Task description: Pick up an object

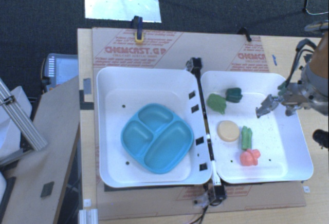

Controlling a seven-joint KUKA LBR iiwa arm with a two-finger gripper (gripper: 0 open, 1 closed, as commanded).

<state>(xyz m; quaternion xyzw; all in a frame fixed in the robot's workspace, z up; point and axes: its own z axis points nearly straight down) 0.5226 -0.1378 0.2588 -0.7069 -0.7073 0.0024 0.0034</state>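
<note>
- The right bin (295, 166) is the landmark; the arm (316, 76) reaches over its right rim.
- The gripper (276, 106) hangs above the bin's upper right part, its two fingers spread apart with nothing between them.
- A dark green pepper (233, 94) lies near the bin's back wall, left of the gripper.
- A lighter green piece (216, 103) sits just beside the pepper, toward the bin's left wall.
- A cream disc (229, 131) lies in the bin's middle left.
- A green pod (247, 137) lies touching the disc's right side.
- A pink toy (250, 157) sits just in front of the pod.
- The left bin (110, 84) adjoins the right bin's left wall and holds a blue divided plate (157, 137).
</note>
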